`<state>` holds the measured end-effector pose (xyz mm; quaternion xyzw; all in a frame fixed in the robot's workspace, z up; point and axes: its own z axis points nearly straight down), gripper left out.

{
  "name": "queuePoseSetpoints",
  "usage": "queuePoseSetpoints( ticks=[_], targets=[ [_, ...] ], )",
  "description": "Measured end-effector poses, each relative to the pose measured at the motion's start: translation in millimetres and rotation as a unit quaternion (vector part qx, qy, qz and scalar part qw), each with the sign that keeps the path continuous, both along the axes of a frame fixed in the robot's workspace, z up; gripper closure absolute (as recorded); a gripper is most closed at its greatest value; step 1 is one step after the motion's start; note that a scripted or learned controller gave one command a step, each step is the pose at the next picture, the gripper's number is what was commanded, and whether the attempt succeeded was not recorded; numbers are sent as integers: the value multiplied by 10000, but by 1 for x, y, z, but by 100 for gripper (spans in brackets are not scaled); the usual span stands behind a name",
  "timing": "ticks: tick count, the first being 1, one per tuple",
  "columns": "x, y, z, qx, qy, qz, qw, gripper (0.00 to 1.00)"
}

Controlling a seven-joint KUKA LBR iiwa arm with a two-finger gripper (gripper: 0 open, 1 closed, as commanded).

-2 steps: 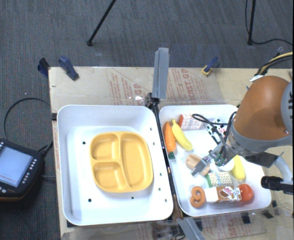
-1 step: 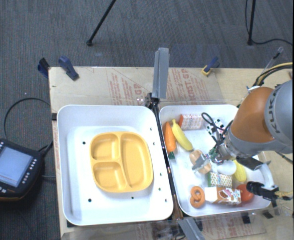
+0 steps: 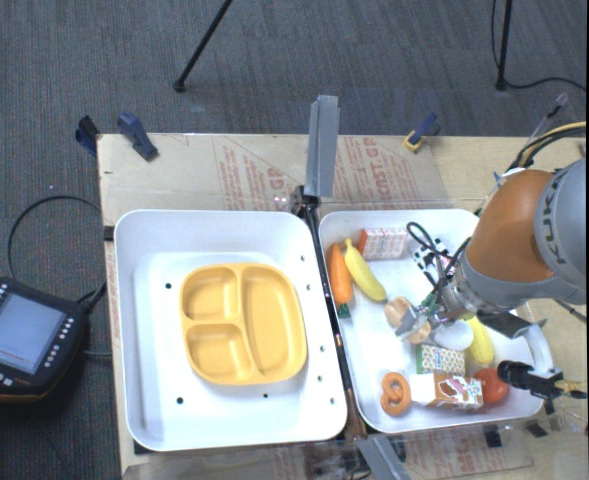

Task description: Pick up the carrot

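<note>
Your gripper (image 3: 417, 320) hung over the right bin (image 3: 374, 408); finger state was too blurred to tell. Carrot (image 3: 340, 274) lay left of it, apart.

Single fixed camera above the bench (image 3: 224, 173), angled down, moderately distant perhaps, both bins (image 3: 134, 268) framed

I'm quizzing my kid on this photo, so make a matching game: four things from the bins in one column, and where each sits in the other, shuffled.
Things:
1. carrot
2. banana
3. yellow plate
4. pretzel

Places:
A. middle of the left bin
B. near the front edge of the right bin
C. along the right bin's left wall
D. just right of the carrot

Pairs: 1-C, 2-D, 3-A, 4-B
</note>
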<state>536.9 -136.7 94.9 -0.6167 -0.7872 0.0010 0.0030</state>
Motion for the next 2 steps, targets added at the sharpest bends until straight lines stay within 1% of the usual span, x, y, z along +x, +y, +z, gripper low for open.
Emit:
queuePoseSetpoints(
  ticks=[1, 2],
  targets=[
    [61, 100, 96, 5, -62, -88, 9999, 100],
    [40, 36, 139, -11, -35, 1379, 9904, 100]
  ],
)
